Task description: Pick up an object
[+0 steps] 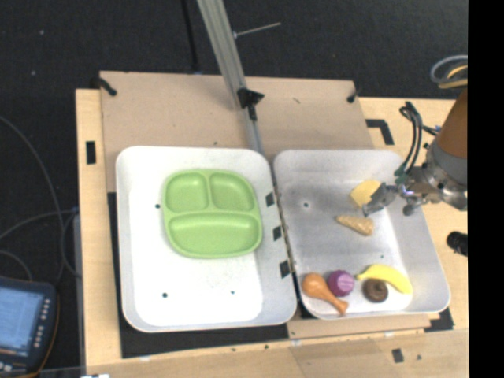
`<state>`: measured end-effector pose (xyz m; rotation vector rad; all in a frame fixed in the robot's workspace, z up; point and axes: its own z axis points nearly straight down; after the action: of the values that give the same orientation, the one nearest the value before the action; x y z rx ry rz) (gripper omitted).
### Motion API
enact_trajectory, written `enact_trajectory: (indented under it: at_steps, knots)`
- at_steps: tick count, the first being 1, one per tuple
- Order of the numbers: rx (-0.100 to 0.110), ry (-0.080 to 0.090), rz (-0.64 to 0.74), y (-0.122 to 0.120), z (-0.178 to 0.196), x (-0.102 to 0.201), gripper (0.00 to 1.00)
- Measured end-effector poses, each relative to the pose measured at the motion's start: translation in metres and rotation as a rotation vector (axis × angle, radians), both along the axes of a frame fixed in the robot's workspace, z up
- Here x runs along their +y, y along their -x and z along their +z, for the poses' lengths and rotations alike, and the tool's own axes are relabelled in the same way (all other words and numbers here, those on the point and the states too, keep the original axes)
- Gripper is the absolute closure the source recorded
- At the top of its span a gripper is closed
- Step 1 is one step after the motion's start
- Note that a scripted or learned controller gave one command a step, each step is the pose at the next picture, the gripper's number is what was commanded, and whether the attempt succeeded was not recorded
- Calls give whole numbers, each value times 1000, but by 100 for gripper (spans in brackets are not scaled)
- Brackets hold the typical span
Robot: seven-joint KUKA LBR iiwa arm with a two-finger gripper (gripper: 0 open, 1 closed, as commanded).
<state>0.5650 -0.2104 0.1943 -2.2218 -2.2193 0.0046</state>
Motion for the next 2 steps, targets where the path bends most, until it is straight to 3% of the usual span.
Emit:
enact_trajectory:
  at_steps: [1, 2]
  knots:
    - [0, -1, 1, -3, -47, 8, 0]
    - [-7, 1, -4, -4, -33, 5, 100]
